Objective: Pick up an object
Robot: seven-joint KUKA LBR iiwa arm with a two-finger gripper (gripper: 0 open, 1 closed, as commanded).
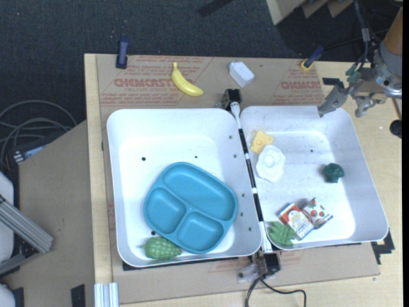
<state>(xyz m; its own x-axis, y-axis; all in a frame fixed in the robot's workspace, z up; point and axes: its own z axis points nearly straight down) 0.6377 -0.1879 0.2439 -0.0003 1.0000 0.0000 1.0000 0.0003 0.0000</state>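
Note:
My gripper (347, 104) hangs over the back right corner of the right bin (364, 171), open, with nothing between its fingers. In that bin lie a yellow cheese wedge (261, 141), a white fried egg (271, 163), a dark green broccoli piece (332, 172), a red and white carton (303, 218) and a green leafy toy (280, 234). The left bin (128, 139) holds a blue divided plate (190, 206) and a green bumpy toy (161, 249).
A yellow banana (185, 82), a white block (241, 73) and a blue clip (122, 51) lie on the cardboard behind the bins. Another blue and yellow clip (311, 60) sits at the back right. Cables lie on the floor to the left.

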